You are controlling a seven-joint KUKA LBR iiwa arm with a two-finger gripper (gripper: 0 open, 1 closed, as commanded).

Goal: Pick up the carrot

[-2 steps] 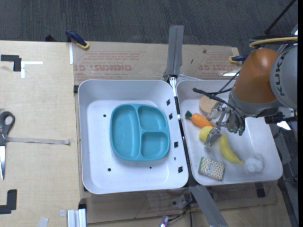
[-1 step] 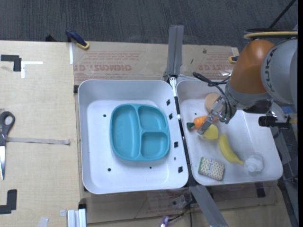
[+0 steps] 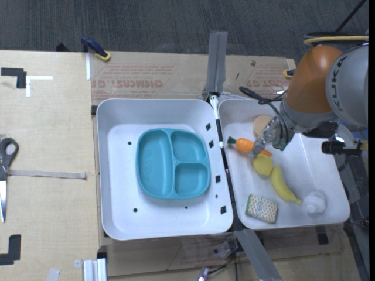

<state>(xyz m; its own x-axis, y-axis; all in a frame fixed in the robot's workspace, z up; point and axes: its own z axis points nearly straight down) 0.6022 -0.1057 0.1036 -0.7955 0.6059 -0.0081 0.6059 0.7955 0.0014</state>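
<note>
On a pale worktop [image 3: 47, 215] bearing two white bins, the jaws [image 3: 266, 138], spread unclear, hang over the carrot [image 3: 246, 146]; a clean pick means straddling it crosswise, clear of the lemon [image 3: 263, 165].

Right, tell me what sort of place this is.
Probably a robotics lab test bench, not a kitchen: an industrial arm reaches over two white bins holding toy food such as a carrot and banana, with scissors taped to the plywood.

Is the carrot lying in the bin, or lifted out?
In the bin. The carrot lies against the right bin's left wall, with the pincer at its right end.
</note>
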